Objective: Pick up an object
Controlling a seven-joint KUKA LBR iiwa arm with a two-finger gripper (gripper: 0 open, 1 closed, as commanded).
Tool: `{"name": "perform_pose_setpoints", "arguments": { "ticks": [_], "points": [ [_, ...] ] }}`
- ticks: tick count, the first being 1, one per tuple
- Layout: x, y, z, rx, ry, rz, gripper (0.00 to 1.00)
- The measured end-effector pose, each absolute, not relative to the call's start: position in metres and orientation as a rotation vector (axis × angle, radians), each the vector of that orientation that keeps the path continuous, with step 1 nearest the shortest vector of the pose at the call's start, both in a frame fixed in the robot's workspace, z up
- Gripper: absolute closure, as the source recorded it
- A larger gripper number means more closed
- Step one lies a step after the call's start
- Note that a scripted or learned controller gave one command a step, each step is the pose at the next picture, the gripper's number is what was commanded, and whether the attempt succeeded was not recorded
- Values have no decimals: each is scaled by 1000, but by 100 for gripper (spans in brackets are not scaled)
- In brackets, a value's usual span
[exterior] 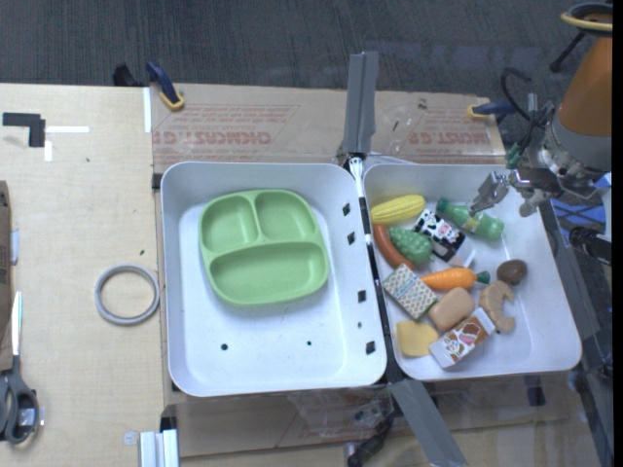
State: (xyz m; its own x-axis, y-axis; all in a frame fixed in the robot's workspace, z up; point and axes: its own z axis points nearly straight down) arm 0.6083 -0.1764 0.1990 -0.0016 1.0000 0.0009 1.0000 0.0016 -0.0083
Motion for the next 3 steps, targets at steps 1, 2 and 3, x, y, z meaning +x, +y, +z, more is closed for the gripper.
{"name": "perform_pose_setpoints", "arguments": {
  "ticks": [1,2,3],
  "points": [
    [619,-188,109,-2192,-2245,6,0],
    [606,-193,118,-2192,-2245,5,0],
    [629,-199,88,-2195,-2242,5,0]
  ]
}}
